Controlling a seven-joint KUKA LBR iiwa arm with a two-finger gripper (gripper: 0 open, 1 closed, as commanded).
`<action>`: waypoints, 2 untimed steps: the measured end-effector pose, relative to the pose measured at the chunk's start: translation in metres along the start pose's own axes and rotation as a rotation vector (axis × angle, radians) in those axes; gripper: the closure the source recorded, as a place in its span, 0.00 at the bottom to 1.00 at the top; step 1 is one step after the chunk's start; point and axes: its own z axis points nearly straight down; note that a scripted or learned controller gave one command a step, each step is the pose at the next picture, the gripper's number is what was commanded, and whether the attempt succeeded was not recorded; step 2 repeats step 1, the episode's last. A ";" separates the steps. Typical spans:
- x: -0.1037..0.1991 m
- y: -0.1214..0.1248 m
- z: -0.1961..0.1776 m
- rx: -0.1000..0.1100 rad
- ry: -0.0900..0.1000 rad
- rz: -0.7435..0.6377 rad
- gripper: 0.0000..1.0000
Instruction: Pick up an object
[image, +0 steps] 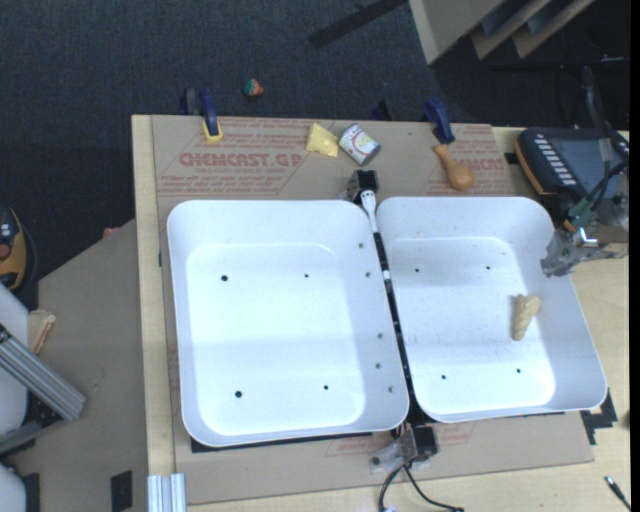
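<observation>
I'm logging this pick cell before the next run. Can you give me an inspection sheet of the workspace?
Surface: brown cardboard-topped bench bearing two shallow white bins, left and right.
Job's things: one small beige oblong piece in the right bin.
Clutter: yellow block, small white box, tan wooden pear-shaped piece behind the bins.
Grippers: grey gripper at the right bin's right rim, holding nothing seen.
Cables: black cable at the front edge.
Surroundings: dark carpet.
</observation>
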 end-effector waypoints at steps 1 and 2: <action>-0.052 0.002 -0.045 -0.011 -0.008 0.008 1.00; -0.052 0.002 -0.045 -0.011 -0.008 0.008 1.00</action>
